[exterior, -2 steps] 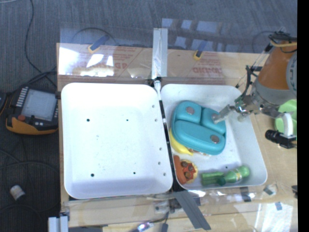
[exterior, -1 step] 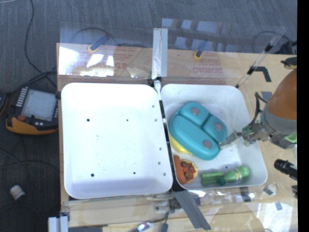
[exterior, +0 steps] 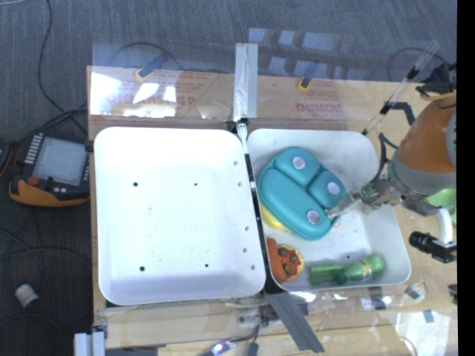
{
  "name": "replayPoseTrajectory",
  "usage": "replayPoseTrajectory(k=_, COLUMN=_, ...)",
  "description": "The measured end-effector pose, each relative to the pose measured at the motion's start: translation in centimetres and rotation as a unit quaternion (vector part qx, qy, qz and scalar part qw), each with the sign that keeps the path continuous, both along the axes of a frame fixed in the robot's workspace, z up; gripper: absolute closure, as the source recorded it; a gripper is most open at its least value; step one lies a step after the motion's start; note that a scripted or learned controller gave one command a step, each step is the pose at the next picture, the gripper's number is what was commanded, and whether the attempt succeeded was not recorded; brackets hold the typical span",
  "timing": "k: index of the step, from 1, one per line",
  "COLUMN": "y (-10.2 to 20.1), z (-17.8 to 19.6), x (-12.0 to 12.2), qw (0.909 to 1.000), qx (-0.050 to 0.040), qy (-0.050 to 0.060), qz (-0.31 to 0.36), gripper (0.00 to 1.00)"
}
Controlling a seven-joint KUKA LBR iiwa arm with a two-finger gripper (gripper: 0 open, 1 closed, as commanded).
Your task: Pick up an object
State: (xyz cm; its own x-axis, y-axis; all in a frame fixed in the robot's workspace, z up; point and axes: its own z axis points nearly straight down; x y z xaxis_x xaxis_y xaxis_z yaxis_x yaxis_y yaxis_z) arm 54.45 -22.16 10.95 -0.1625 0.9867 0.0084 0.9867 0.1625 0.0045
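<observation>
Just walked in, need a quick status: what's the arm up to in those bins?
The arm's gripper is down in the right bin, at the edge of a teal toy. Nothing looks lifted yet. A green bottle and a small orange item lie along the bin's near side.

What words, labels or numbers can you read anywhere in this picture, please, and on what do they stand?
No text can be read as it stands.
Red print on the clear panel behind the right bin: too blurred to read.
Red print on the clear panel behind the left bin: washed out by glare.
Screen of the pendant on the floor: too small to read.
Green bottle and teal toy: no lettering that I can make out.
</observation>
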Motion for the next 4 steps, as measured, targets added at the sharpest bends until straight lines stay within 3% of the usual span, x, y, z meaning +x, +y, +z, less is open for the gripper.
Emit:
replayPoseTrajectory(k=1, y=-0.2, z=2.1, x=-2.0, qw=0.9983, qx=-0.0056, qy=0.002, qz=0.057, gripper=0.0)
replayPoseTrajectory(k=2, y=0.1, z=3.0, x=-1.8, qw=0.9983, qx=-0.0037, qy=0.001, qz=0.058, gripper=1.0)
replayPoseTrajectory(k=3, y=-0.3, z=-1.8, x=8.4, qw=0.9934, qx=-0.008, qy=-0.004, qz=-0.115, gripper=1.0)
replayPoseTrajectory(k=4, y=0.5, z=-1.9, x=11.5, qw=0.9617, qx=-0.0057, qy=-0.002, qz=-0.274, gripper=1.0)
